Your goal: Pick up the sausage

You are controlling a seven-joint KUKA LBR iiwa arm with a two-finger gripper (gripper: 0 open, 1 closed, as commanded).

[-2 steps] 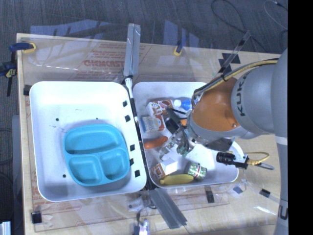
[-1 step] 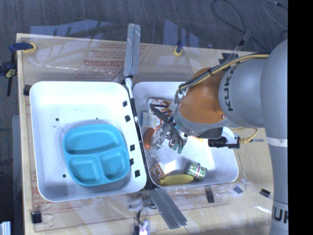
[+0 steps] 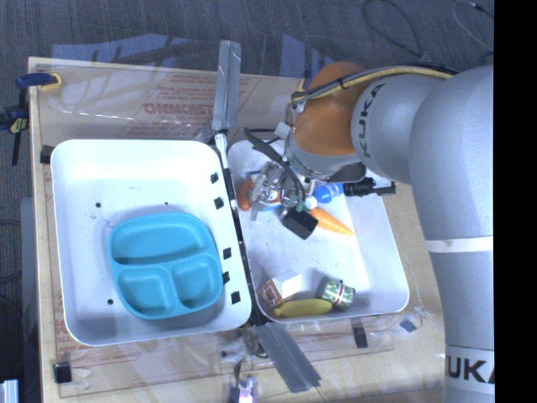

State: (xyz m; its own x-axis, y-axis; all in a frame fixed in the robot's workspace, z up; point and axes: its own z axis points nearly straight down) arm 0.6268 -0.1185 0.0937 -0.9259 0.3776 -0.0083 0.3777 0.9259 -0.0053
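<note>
We see a grey arm [image 3: 445, 133] with an orange band [image 3: 323, 124], black "KUKA" lettering, black cables over the wrist, and a metallic tool [image 3: 277, 193].

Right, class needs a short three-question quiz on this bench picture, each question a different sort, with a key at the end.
1. True or false: the blue tray lies in the left bin.
2. Multiple choice: where in the right bin does the banana lie? A) at its far edge, B) at its near edge, C) leaning on its right wall.
3. Fill in: just to the right of the hand lies an orange ______.

Key: 1 true. 2 B; it lies by the can and the small box. 3 carrot.
</note>
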